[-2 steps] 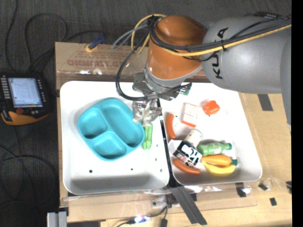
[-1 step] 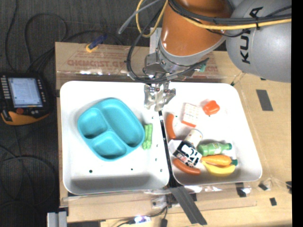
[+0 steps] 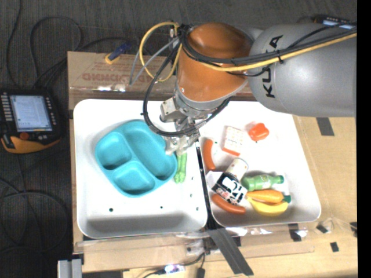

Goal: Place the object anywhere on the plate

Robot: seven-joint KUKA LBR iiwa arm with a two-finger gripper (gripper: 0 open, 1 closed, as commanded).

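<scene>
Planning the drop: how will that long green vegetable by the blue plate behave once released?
The slim green plastic vegetable looks rigid and light, so probably no flopping. Its rounded, elongated shape may roll against the blue three-compartment plate rim. It hangs just under the end effector; grip unclear.

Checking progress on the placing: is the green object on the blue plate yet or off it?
Off it: the green object lies beside the blue plate, below the gripper.

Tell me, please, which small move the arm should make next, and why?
Probably a short shift toward the view's left. The gripper sits at the right rim of the blue three-compartment plastic plate, and the long green vegetable-shaped toy hangs below it, beside the plate, over the left white bin. Released here, it would likely miss the plate.
</scene>
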